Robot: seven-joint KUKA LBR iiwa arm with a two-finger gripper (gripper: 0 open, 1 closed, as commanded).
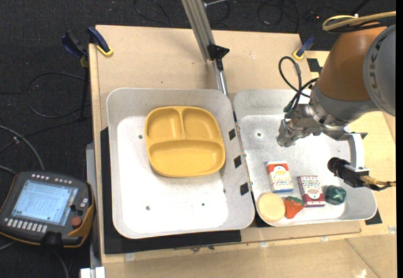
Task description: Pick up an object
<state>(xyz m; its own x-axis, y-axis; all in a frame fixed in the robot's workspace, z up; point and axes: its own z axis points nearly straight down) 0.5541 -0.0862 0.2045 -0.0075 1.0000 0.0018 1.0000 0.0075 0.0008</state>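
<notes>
Right bin (252, 113), near end: a red-and-white carton (279, 177), a dark red carton (310, 190), a pale round disc (271, 207), a red strawberry-like piece (293, 207) and a dark green lump (335, 194). The hand (286, 134) hangs above the bare bin floor, apart from them; its opening cannot be told.

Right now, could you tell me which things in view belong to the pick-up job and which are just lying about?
Part of the job:
gripper, above the right bin
two small cartons
round cream piece
red piece
dark green piece

Just lying about:
yellow divided plate in the left bin
handheld controller
clamps on the bench edge
</notes>
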